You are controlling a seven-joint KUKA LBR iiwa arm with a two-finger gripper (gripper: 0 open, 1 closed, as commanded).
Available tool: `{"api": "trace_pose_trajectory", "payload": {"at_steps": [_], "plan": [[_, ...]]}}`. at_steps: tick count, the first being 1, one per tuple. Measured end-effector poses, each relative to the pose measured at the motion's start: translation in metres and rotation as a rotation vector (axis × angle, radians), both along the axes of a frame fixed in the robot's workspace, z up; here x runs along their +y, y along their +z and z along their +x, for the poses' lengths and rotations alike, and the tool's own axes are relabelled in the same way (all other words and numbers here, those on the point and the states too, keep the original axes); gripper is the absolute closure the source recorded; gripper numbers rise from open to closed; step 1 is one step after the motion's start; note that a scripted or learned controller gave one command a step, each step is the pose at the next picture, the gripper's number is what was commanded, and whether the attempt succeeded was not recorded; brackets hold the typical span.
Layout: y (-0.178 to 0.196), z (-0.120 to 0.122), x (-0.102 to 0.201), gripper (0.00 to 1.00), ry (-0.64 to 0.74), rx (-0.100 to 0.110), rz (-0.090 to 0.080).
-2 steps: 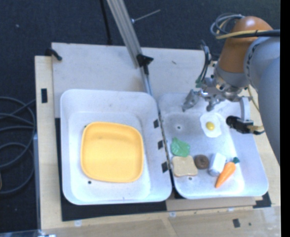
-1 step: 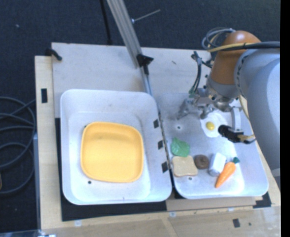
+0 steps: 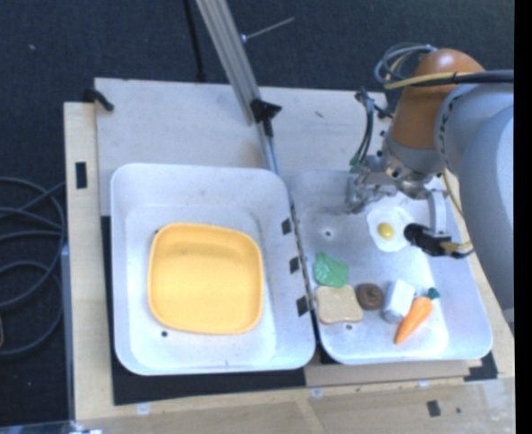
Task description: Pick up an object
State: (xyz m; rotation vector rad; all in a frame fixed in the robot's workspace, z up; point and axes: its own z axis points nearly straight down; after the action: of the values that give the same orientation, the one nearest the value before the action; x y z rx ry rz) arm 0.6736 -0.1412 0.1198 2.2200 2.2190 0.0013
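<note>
Yellow and glossy, a square plate (image 3: 205,278) with rounded corners lies flat in the left bin (image 3: 121,242), too broad and low-rimmed to make an easy pick. The likelier candidates are in the right bin (image 3: 338,215), most of them along its near side: a crinkled green leaf (image 3: 331,268), just beyond a matte tan toast slice (image 3: 338,305), then a small brown ribbed disc (image 3: 369,296).

The tool (image 3: 365,193) hangs over the far part of this bin. Whether it is open or closed cannot be told from here.

Just right of the tool lies a fried egg (image 3: 388,229), white with a yellow yolk. It is the closest object, but thin and smooth, so I judge a grasp would need to come down square and low, catching the edges rather than the yolk.

Further right and nearer, a pale blocky piece (image 3: 399,298) touches an orange carrot (image 3: 413,320). The carrot is tapered and chunky, probably the surest grip if taken across its thick end.
</note>
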Motion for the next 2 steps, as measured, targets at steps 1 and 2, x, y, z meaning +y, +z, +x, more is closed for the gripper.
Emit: {"api": "trace_pose_trajectory", "payload": {"at_steps": [1, 2], "plan": [[0.055, -0.008, -0.005, 1.0, 0.0, -0.003, 0.001], [0.1, -0.005, -0.011, 1.0, 0.0, -0.003, 0.001]]}}
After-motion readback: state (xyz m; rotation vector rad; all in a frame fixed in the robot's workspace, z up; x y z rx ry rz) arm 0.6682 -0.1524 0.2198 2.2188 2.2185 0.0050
